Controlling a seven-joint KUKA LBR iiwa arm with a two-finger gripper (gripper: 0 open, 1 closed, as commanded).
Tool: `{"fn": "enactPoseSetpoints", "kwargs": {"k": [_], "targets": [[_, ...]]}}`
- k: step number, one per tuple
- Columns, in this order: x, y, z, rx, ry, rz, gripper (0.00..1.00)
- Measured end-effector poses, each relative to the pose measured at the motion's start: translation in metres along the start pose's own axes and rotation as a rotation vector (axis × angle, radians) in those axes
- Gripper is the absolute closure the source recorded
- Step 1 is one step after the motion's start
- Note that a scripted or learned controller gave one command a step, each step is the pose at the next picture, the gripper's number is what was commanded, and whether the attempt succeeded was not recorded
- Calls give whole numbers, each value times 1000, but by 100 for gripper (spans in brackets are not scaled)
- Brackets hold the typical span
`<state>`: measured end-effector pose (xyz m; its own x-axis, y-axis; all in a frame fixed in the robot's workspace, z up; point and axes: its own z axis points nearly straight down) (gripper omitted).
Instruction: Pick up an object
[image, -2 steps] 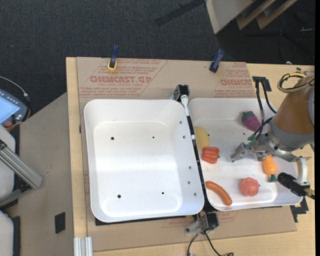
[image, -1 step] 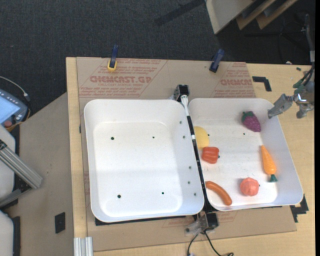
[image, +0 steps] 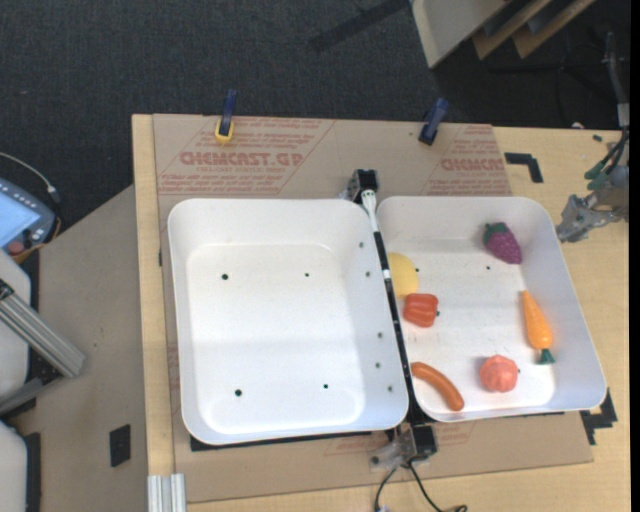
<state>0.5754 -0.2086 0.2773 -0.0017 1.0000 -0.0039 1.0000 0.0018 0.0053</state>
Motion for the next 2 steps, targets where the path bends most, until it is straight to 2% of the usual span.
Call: {"fn": "enactPoseSetpoints", "kwargs": {"k": [2], "targets": [[0, 1, -21, -6, -5, -2, 100]]}}
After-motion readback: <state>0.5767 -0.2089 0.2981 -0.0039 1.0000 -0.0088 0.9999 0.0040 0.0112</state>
